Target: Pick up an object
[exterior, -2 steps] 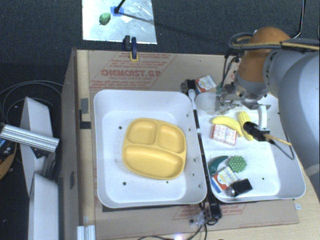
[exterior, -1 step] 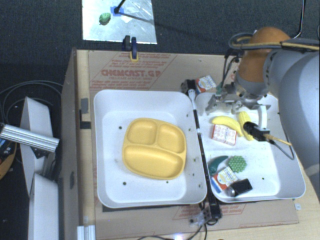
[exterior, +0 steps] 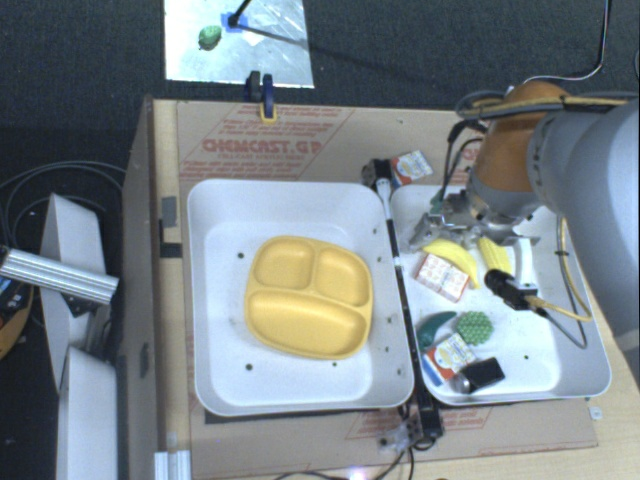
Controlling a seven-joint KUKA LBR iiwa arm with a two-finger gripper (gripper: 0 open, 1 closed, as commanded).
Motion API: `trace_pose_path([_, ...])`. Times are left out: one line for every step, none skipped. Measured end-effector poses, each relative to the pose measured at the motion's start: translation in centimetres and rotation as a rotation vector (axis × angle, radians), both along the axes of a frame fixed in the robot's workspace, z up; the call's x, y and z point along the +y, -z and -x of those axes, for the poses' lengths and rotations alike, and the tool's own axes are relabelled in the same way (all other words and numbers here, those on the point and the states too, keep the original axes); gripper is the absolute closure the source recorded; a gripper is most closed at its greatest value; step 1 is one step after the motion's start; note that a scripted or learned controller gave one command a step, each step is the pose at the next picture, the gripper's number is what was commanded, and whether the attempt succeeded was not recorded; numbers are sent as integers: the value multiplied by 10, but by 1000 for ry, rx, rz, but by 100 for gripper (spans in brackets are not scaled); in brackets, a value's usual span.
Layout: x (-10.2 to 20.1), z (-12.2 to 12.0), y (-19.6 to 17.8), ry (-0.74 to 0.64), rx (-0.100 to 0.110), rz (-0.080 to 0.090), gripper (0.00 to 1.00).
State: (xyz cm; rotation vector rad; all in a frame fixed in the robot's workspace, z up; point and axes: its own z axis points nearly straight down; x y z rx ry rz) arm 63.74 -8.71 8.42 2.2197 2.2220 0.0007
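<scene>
The hand [exterior: 455,230], its grip state impossible to tell, was poised low in the right bin [exterior: 585,368] over the yellow banana [exterior: 452,256]; a squarely centred descent was advised.

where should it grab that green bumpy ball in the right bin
Take the green bumpy round ball across its middle, coming straight down from above. It is round, so any pinch axis works, but the teal curved piece lies close on its left; fingers fit better at its upper and lower sides.
</scene>
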Motion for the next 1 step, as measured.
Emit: trace_pose_path([0,-1,-11,-1,-3,0,100])
